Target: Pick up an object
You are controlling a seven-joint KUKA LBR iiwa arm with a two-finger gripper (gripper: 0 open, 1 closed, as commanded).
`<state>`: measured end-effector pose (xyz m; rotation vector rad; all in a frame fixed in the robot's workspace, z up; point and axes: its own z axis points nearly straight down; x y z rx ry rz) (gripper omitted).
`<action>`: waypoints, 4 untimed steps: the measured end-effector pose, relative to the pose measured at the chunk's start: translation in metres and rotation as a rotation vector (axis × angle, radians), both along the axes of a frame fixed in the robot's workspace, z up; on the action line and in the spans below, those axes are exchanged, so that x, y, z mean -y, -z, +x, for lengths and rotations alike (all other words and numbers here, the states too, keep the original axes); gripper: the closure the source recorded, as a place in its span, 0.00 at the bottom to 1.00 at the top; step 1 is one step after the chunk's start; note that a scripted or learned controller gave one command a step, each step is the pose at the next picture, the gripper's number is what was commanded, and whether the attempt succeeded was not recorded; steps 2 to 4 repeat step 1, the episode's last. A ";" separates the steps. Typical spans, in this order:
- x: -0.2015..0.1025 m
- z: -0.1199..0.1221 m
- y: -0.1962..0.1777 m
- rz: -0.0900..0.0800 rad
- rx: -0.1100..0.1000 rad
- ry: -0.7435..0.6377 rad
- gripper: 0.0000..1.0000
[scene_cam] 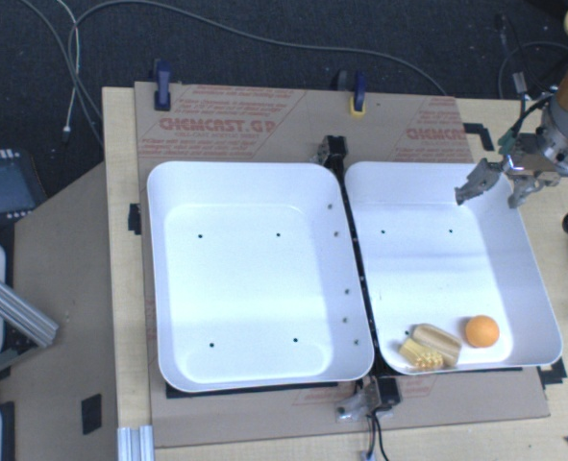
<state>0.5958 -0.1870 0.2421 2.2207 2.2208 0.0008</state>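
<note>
An orange ball (481, 331) lies near the front right corner of the right bin (428, 257). Left of it sit a tan oblong piece (437, 337) and a yellow corn-like piece (421, 354), touching each other. My gripper (498, 186) hangs over the back right corner of the right bin, well away from these objects. Its two fingers are spread apart with nothing between them.
The left bin (255, 277) sits beside the right one on a cardboard sheet (264, 123) held by two clamps at the back. Cables run across the dark floor behind the bench.
</note>
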 end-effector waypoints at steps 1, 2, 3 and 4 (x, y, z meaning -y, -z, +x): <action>-0.119 -0.039 0.010 0.003 0.000 -0.009 0.00; -0.119 -0.039 0.010 0.003 0.000 -0.009 0.00; -0.119 -0.039 0.010 0.003 0.000 -0.009 0.00; -0.119 -0.039 0.010 0.003 0.000 -0.009 0.00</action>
